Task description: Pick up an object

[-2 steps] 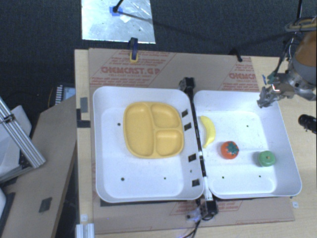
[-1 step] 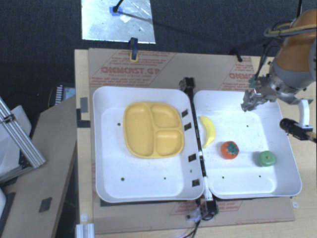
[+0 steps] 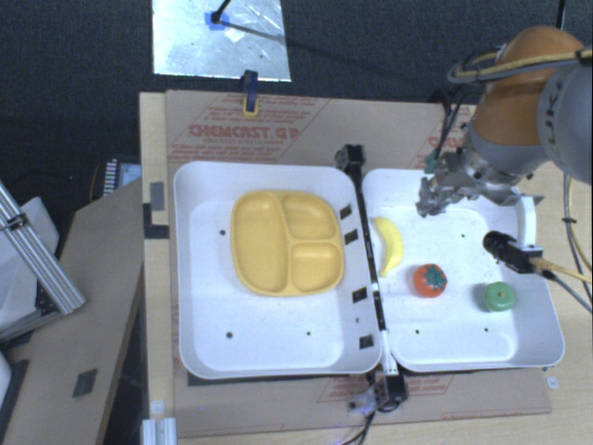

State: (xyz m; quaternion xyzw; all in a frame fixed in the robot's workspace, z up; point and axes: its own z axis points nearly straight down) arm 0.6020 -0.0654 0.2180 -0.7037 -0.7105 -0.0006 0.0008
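Gripper [image 3: 434, 202] over right bin [image 3: 463, 346] rear, finger state unclear, banana [image 3: 389, 245] at divider, tomato [image 3: 429, 281] and green round object [image 3: 499, 296] nearby, yellow 3-compartment plate [image 3: 285, 243] in left bin [image 3: 208, 332]

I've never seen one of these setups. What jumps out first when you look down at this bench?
The big yellow divided plate fills the middle of the left bin. In the right bin lie a banana by the dividing edge, a red tomato and a small green piece. The grey and orange arm reaches in from the right, its gripper over the right bin's far side.
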